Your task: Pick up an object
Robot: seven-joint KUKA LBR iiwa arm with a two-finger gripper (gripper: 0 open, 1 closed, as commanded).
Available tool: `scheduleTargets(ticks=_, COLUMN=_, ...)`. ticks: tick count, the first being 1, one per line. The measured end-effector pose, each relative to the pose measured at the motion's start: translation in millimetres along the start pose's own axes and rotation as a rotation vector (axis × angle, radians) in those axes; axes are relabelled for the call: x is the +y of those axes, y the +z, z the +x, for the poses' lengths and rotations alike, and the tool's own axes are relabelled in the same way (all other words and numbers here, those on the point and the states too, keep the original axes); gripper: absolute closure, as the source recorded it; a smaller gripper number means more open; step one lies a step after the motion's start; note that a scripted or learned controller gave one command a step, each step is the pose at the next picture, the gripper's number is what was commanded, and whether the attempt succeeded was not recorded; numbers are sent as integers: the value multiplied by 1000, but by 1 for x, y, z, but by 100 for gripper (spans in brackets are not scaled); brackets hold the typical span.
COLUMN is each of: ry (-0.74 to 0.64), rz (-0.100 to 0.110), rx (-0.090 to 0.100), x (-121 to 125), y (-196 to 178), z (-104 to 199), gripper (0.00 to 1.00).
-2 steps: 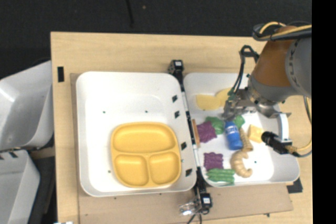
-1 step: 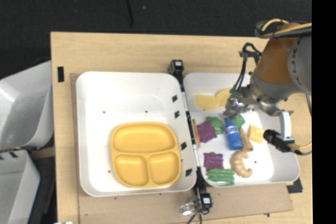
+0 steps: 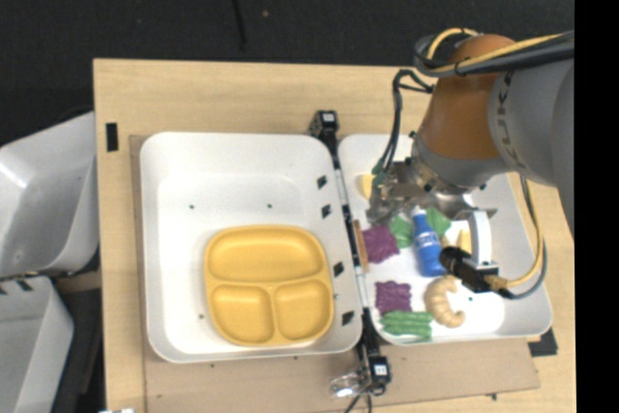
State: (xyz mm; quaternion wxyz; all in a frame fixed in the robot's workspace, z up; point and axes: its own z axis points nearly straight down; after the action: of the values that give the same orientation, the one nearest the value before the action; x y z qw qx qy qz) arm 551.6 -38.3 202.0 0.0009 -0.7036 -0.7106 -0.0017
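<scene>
From the camera view, looking down on the desk (image 3: 222, 92), the arm (image 3: 484, 116) comes in from the right and hangs over the right bin (image 3: 527, 305). It looks like the reaching step: the arm is low over a heap of small toys, getting ready to grab one. No toy can be seen held yet.

The gripper (image 3: 389, 198) points down at the back left part of the right bin, near the wall between the two bins. It is hard to tell if it is spread apart or closed, since the arm's big wrist hides most of it.

The toys lie close together. A purple piece (image 3: 379, 243) sits just under the gripper. A blue bottle (image 3: 427, 245) lies beside it. A second purple piece (image 3: 394, 294), a green pod (image 3: 406, 325) and a tan croissant (image 3: 445, 300) lie nearer the front. A bit of yellow (image 3: 365, 184) peeks out by the gripper.

The left bin (image 3: 184, 174) holds a yellow tray (image 3: 268, 285) with three parts.

Next, the gripper likely needs to drop onto one toy, squeeze it, and lift it straight up. The toys are crowded, so it could bump a neighbor.
</scene>
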Motion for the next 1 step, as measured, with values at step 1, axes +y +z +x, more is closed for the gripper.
scheduleTargets(ticks=1, ry=-5, rz=-14, rx=2, x=-36, y=-166, z=111, gripper=100)
